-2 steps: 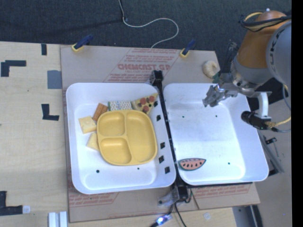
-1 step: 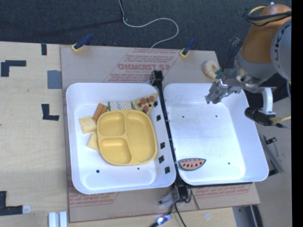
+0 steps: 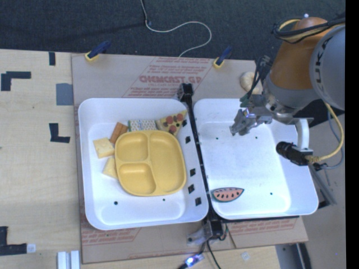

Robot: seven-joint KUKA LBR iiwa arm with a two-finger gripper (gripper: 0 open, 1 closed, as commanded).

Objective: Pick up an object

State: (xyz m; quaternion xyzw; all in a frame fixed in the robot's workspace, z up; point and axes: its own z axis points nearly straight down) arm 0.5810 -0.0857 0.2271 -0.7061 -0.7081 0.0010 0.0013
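Observation:
My gripper (image 3: 240,126) hangs over the upper middle of the right bin (image 3: 291,200), fingers pointing down at its floor, with nothing seen between them. A watermelon slice toy (image 3: 227,194) lies flat near the right bin's front left corner, well below the gripper. In the left bin (image 3: 90,167) a yellow divided plate (image 3: 150,162) lies on top of several food toys: a tan cracker (image 3: 103,148), a brown piece (image 3: 118,131) and a pizza slice (image 3: 173,122) peek out around its rim.
A black divider with clips (image 3: 193,150) runs between the two bins. A black cable connector (image 3: 291,152) hangs off the arm over the right bin's right side. Blue-and-yellow clamps (image 3: 98,50) hold the cardboard underlay at the back.

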